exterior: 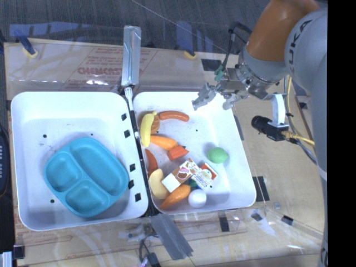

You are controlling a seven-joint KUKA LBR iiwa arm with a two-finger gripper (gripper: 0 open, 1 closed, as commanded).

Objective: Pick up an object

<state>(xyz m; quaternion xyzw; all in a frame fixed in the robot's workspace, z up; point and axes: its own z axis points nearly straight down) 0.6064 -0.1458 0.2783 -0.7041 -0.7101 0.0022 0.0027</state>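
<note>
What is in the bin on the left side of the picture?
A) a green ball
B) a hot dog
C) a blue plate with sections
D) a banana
C: the blue plate with sections lies in the left bin, while the banana, green ball and hot dog all lie in the right bin.
</note>
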